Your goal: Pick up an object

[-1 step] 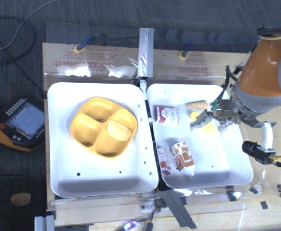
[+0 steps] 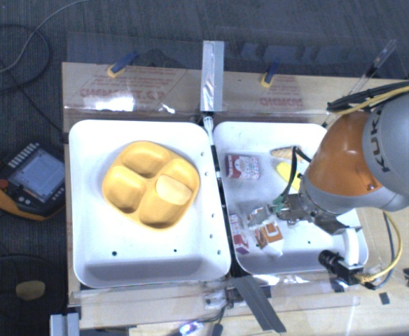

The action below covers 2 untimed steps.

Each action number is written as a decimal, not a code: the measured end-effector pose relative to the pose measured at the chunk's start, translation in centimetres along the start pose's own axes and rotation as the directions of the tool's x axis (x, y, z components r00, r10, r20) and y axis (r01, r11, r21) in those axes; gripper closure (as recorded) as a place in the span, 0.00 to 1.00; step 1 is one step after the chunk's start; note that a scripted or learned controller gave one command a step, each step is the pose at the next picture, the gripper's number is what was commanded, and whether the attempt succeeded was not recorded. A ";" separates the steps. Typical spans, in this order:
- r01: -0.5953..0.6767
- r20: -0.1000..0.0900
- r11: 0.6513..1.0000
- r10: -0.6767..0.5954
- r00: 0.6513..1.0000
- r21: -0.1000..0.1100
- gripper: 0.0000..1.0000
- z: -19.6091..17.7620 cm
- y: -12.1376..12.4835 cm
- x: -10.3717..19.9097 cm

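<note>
Left bin (image 2: 85, 208): yellow four-lobed dish (image 2: 150, 183), no clear long axis.
Right bin (image 2: 222, 135): red-white packet (image 2: 242, 166) lying flat, long axis across; small wrappers (image 2: 260, 229) blurred.
End effector (image 2: 283, 207): low over wrappers, grip state cannot be told.
Arm (image 2: 344, 166): hides bin's right part.

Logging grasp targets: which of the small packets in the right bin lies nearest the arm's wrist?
The brown packet, low in the right bin, just left of the wrist. The red-and-white packet lies further up and left.
</note>
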<state>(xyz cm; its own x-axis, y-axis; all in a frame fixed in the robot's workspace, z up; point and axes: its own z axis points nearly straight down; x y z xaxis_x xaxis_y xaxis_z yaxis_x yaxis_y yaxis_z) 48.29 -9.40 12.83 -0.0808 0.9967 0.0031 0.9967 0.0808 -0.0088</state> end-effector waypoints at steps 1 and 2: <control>0.192 0.003 0.981 -0.192 0.981 -0.010 0.00 3.9 0.3 -0.6; 0.193 0.001 0.981 -0.193 0.981 -0.012 1.00 3.2 0.5 -0.6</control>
<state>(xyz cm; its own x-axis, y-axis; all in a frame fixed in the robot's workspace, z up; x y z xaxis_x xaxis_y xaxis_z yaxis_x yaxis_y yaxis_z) 48.79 -9.94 9.60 -0.2717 0.9624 0.0037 0.9624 0.2717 0.0041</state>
